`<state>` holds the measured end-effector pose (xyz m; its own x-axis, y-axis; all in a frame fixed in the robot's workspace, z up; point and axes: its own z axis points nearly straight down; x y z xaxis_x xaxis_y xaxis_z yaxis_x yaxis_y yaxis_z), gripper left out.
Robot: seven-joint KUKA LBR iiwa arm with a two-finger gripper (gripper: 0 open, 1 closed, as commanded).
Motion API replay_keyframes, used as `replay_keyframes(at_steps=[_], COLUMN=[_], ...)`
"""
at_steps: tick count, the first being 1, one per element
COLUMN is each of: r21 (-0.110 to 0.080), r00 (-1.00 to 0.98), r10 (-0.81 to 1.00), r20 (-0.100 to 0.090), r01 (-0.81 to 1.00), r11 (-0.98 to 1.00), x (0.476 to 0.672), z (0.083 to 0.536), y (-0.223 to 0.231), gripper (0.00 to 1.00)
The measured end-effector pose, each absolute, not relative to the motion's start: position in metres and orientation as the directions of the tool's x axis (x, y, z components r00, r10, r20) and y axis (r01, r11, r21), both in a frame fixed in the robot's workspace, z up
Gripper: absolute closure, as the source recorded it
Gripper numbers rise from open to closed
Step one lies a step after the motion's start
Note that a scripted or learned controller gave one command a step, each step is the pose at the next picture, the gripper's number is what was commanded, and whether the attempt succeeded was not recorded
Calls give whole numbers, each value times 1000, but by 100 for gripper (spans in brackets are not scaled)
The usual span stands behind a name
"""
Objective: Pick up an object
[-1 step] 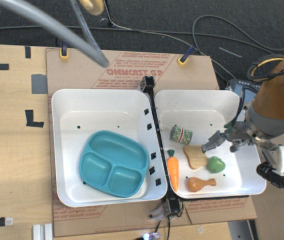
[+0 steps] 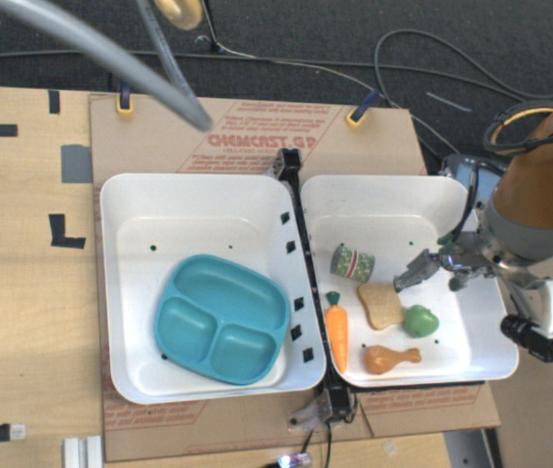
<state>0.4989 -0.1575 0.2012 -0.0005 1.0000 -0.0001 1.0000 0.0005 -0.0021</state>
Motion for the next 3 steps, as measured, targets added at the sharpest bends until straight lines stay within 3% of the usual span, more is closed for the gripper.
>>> replay_keyframes(at_steps=[2,3], r21=[-6,-1], r00=[1,-1], r10=[1000,1000], r20=[1,-1], r01=[1000,1000], r11=[-1,1], x=[494,494], z=[102,85], y=[-159,-159], gripper=[0,0])
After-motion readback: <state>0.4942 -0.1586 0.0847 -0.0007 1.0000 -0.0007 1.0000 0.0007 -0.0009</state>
